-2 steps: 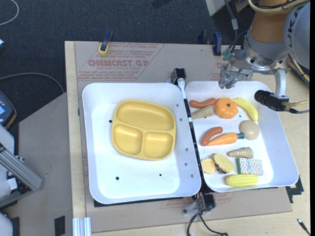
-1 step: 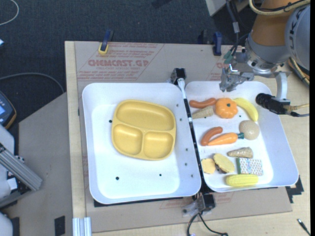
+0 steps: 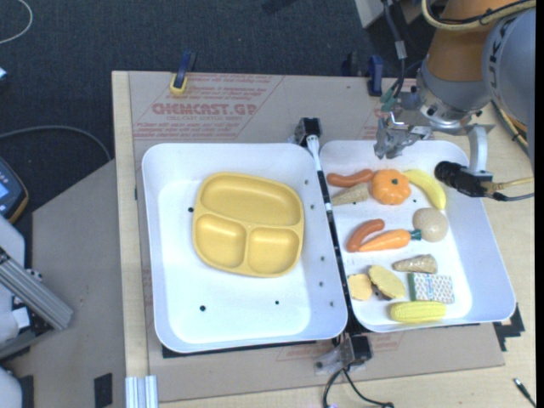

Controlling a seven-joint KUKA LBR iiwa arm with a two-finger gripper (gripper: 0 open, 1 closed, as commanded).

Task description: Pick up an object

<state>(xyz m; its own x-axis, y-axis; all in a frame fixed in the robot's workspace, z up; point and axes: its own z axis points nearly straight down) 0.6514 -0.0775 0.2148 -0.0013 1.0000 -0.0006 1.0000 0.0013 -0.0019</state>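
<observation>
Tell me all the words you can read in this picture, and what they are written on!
"CHEMCAST GP" in big red letters, on the brown board under the two white bins.
Smaller red lines above and below that name on the same board: too small and blurred to read.
The little blue and white packet in the right bin has a pattern, maybe print: too small to read.

Both white bins are seen as smooth, glossy plastic; the yellow divided tray looks matt plastic, and the bench board looks like cardboard.
</observation>
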